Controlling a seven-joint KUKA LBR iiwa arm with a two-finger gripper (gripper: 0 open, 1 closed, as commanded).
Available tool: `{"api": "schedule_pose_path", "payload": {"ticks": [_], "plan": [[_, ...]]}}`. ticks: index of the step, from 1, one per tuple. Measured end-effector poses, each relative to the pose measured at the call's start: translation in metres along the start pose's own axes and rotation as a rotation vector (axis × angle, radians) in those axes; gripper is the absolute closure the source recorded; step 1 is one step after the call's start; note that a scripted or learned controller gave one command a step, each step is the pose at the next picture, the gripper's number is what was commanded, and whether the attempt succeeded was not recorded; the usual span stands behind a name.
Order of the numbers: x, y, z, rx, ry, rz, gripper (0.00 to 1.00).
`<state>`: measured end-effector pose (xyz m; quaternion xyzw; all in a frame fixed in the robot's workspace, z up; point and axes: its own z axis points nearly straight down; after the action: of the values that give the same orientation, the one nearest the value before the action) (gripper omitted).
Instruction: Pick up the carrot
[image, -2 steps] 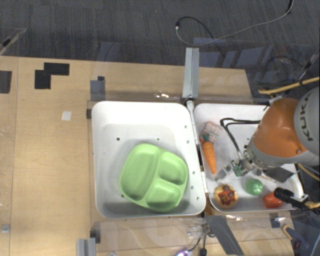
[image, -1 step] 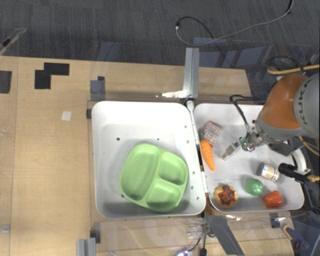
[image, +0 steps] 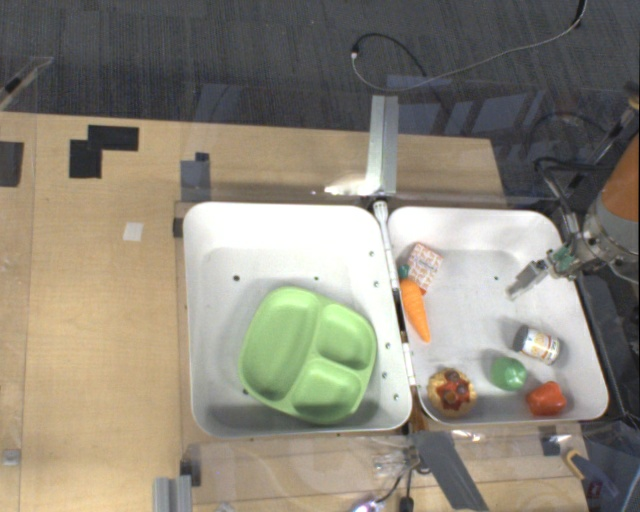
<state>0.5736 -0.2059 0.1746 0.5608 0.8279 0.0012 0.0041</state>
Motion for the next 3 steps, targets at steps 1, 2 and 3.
{"api": "schedule_pose_path", "payload": {"ticks": [1,2,3], "plan": [[0.077,0.05,-0.095,-0.002,0.001,-0.038,0.0],[0.152,0.037,-0.019,0.002,0.004,-0.225,0.0],[0.158,0.045,-0.083,-0.001,0.002,-0.194,0.0]]}}
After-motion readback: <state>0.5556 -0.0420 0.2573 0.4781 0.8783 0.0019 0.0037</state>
